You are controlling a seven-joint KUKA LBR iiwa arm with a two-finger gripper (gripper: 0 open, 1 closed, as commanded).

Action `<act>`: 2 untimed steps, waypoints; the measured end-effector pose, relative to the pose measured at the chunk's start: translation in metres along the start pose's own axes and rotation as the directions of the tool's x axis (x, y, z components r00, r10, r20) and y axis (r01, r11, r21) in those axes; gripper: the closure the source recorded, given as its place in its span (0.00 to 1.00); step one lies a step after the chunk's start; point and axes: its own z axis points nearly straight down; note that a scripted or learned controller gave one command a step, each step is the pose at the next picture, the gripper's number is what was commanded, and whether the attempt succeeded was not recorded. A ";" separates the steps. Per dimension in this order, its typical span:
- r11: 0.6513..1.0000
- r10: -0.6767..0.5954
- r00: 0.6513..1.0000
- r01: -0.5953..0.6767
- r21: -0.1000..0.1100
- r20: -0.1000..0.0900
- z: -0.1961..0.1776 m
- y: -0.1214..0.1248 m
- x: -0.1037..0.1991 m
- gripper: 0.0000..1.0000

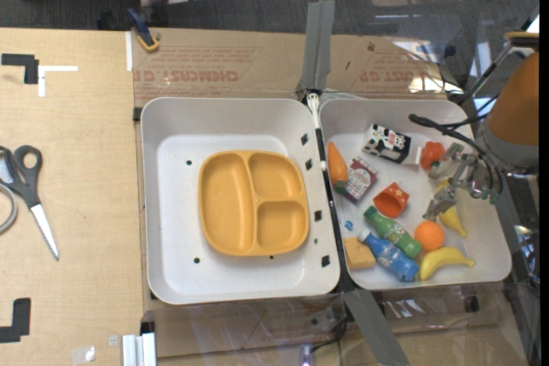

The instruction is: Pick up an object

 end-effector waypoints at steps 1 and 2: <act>1.000 -0.003 1.000 0.003 0.000 0.005 -0.010 0.001 -0.001 1.00; 1.000 -0.011 1.000 0.011 0.001 -0.001 0.001 -0.013 0.078 1.00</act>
